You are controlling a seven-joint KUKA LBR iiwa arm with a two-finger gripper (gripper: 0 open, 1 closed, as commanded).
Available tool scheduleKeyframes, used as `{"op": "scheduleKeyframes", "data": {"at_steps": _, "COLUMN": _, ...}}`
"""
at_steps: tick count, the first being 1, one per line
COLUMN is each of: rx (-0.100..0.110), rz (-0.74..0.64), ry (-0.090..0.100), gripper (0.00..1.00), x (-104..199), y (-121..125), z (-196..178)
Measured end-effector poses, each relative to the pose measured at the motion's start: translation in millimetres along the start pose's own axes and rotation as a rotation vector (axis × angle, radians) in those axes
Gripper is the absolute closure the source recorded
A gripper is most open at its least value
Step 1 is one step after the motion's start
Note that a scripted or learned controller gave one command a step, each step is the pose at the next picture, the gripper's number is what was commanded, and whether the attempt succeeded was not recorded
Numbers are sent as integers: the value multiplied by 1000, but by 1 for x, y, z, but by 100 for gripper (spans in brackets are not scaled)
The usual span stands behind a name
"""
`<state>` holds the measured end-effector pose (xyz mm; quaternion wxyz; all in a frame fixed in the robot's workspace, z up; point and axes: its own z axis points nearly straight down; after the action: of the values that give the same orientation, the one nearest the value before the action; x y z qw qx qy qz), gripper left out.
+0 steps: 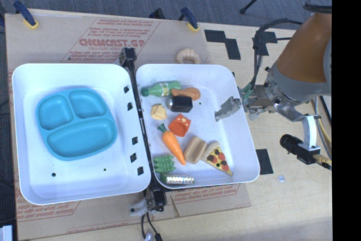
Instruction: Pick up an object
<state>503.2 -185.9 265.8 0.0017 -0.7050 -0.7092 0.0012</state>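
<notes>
**Arm at the edge of the right bin, nothing held**

The counter [282,189] carries 2 shallow white bins side by side on a printed cardboard sheet [107,36]. The left bin [22,138] holds 1 blue divided plate [76,124] with 3 compartments.

The right bin [240,155] contains the toy food. Along its far side lies a green bottle [161,89], with a sausage-like brown piece [188,92] just beside it and a black block [181,103] touching that piece. Toward the middle sit a pale yellow chunk [158,113] and a red cube-shaped item [180,125]. An orange carrot [172,144] lies at a slant below them, next to a slice of bread [195,149] and a pizza slice [217,158]. A green pod-like item [164,164] and a small silver cylinder [179,180] rest at the near edge.

A beige ring [188,56] lies on the cardboard, outside the bins, beyond the right bin's far rim.

The arm [302,62] reaches in from the right. Its jaws [227,109] hang over the right side of the right bin, well apart from the food items. No object is between them. Whether they are open or closed I cannot tell from here.
</notes>
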Motion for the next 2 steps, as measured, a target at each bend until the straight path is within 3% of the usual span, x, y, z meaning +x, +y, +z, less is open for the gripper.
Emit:
{"op": "scheduleKeyframes", "data": {"at_steps": 1, "rx": 3, "rz": 103, "ry": 1, "gripper": 0, "x": 50, "y": -9, "z": 140}}
{"op": "scheduleKeyframes", "data": {"at_steps": 2, "rx": -15, "rz": 64, "ry": -6, "gripper": 0, "x": 82, "y": -3, "z": 166}}
